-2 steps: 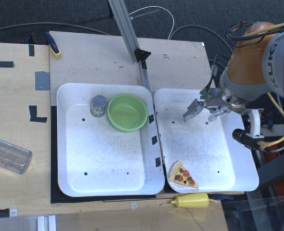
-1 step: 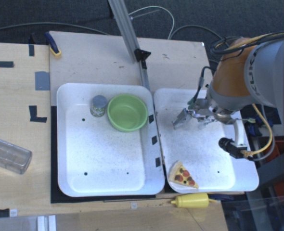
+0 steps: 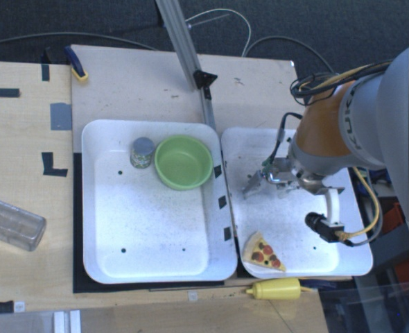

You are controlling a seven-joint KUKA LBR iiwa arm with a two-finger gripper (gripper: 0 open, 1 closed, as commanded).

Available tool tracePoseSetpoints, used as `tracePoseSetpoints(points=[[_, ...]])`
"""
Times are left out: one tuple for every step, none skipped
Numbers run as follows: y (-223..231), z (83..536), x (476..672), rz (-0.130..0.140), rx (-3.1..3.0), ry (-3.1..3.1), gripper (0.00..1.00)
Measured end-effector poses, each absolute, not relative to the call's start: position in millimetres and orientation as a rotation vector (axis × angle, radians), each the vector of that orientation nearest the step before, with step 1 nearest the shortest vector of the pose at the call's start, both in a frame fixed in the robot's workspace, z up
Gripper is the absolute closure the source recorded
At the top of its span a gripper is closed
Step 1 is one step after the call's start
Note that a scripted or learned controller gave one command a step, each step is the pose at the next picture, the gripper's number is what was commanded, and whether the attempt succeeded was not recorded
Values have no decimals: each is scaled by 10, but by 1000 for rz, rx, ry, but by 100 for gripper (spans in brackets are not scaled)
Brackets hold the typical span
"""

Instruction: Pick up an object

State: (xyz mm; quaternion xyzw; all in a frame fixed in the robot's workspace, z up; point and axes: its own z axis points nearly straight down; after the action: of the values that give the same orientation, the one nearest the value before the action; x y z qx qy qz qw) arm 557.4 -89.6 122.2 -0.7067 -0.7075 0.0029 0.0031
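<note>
I see the gripper (image 3: 255, 184) low over the upper left part of the right bin (image 3: 350, 259), its fingers spread a little with nothing between them. The pizza slice (image 3: 263, 252) lies near that bin's lower left corner, well below the gripper, and a yellow bottle (image 3: 274, 289) rests on the bench just under the bin's bottom rim. In the left bin (image 3: 100, 255), at its top, I see a green bowl (image 3: 183, 161) with a small grey can (image 3: 142, 152) touching its left side.
</note>
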Motion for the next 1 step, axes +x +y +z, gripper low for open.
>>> tracePoseSetpoints(points=[[-890, 1347, 5587, 3, -2216, -2222, 100]])
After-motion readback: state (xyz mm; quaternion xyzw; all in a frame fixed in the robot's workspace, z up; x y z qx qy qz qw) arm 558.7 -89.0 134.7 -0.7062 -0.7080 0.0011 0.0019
